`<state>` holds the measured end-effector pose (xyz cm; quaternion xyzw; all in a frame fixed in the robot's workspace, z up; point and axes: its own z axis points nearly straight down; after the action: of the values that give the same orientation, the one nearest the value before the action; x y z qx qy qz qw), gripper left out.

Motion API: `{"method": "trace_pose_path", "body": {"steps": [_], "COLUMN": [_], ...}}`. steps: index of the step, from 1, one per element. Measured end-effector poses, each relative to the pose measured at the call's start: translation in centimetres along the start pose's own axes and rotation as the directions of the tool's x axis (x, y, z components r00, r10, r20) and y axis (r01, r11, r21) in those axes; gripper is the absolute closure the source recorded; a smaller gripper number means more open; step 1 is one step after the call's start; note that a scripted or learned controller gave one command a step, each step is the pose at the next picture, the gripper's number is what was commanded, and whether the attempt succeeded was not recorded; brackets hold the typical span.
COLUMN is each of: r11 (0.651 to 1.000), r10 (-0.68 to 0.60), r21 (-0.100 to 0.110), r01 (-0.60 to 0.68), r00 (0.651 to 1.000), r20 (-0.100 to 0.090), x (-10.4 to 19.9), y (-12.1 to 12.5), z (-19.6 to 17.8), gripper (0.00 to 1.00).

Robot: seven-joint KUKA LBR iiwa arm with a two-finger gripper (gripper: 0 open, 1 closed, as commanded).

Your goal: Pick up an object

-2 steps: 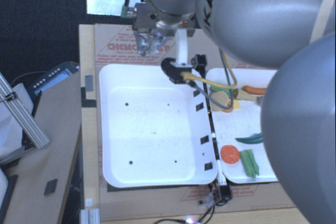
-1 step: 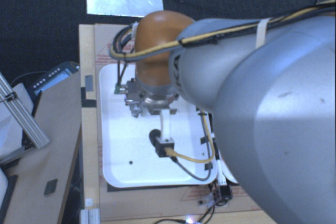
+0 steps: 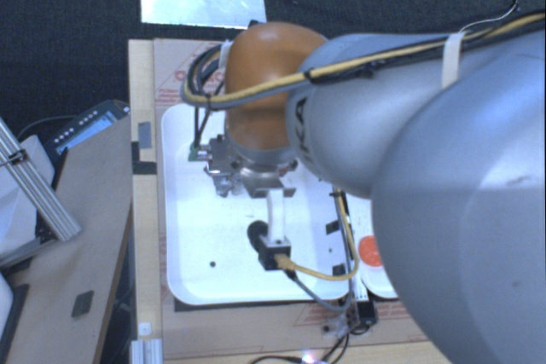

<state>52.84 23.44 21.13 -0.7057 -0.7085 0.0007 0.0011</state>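
One orange disc [image 3: 368, 251] lies in the bin under the arm [image 3: 386, 289], at four o'clock from the end effector [image 3: 226, 182], which hangs low over the other bin [image 3: 183, 268]. Whether it is released or clenched, I cannot tell. Nothing looks lifted, so the pick seems not yet done.

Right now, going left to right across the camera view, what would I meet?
From the left: metal rail → small dark square → white bin → orange disc → grey arm.
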Motion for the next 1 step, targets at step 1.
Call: {"method": "trace_pose_path", "body": {"steps": [1], "r11": [1.000], "r10": [0.000], "r21": [-0.003], "r01": [0.000], "r00": [1.000], "r20": [-0.001], "x": [0.03], "y": [-1.97], "z": [-2.44], "gripper": [1.00]}}
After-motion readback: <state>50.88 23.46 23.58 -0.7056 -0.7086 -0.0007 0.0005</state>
